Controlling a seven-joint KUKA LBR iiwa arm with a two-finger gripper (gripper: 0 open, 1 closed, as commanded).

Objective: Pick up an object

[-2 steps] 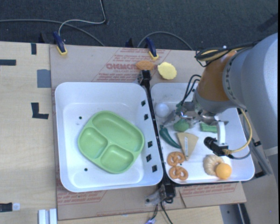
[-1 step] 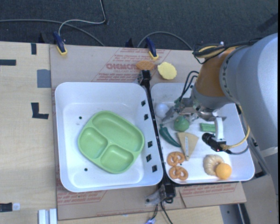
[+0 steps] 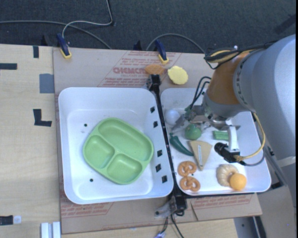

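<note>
Pincer (image 3: 188, 120) low in right bin (image 3: 256, 185), above green ball (image 3: 193, 132), near cheese wedge (image 3: 201, 152); grip state cannot be told. Green tray (image 3: 118, 150) in left bin (image 3: 69, 133).

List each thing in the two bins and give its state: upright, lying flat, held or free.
green divided plate: right way up, free
two pretzels: flat, side by side, free
cheese wedge: flat, free
orange: free, against pastry
green ball: below gripper, grip unclear
</note>
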